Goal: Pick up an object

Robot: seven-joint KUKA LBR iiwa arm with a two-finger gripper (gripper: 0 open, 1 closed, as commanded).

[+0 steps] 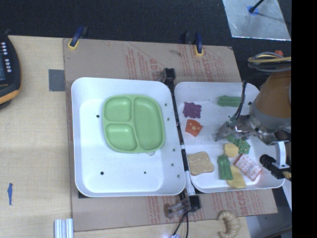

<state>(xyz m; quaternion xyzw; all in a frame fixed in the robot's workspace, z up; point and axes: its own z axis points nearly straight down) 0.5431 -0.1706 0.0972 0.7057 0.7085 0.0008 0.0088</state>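
The right white bin [210,88] holds several toy foods: a purple piece [192,109], a red-orange piece [193,128], a green piece [229,101] at the back, a slice of toast [200,163], a green pickle [225,167], a yellow piece [231,149], a dark green leafy piece [242,145], a pink-white packet [247,166] and another yellow piece [237,182]. My gripper [232,131] is low in this bin, just above the yellow and leafy pieces. I see nothing clearly held in it.
The left bin [84,138] carries a light green divided plate [133,123]. The arm's grey and orange body [272,105] covers the right bin's right side. A tan curled toy [229,223] lies on the bench in front. A pendant [7,73] sits far left.
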